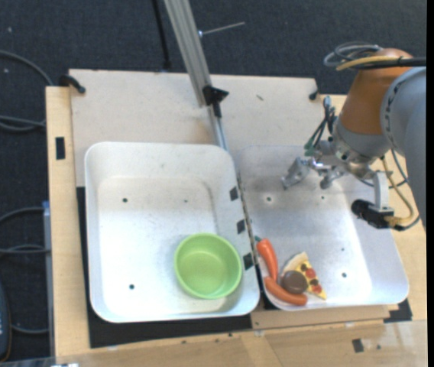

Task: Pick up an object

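Gripper (pixel 309 172) hangs open and empty above right bin (pixel 370 270); carrot (pixel 268 257) looks light, rigid (plastic, likely slippery), grab mid-length.

- The arm (pixel 400 105) shows a smooth grey casing, rounded and bulky.
- A broad orange band (pixel 366 98) wraps it above the wrist.
- Thin looped cables (pixel 354 52) ride on top; more dark wires trail down beside the wrist.
- The gripper (pixel 309 173) is bare grey metal, small and angular.
- A black fitting (pixel 371 212) hangs from a pale bracket.
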Robot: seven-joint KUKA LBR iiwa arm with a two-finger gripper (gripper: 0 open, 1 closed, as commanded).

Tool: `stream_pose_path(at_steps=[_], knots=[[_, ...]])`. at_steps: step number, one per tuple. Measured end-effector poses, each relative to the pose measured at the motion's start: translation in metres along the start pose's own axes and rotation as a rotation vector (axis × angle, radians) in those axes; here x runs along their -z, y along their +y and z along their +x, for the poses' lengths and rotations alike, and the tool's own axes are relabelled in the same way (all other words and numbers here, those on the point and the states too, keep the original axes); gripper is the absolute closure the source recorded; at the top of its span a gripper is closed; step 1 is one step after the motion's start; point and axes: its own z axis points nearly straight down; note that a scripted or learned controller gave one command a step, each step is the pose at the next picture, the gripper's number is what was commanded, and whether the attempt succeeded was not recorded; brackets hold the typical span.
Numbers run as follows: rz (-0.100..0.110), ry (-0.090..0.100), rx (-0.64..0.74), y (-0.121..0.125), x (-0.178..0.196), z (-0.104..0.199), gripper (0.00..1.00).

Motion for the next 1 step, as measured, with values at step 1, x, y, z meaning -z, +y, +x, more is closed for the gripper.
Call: stream_pose_path(at_steps=[1], knots=[[-0.008, 0.000, -0.001, 0.0018, 0.0148, -0.0005, 1.00]])
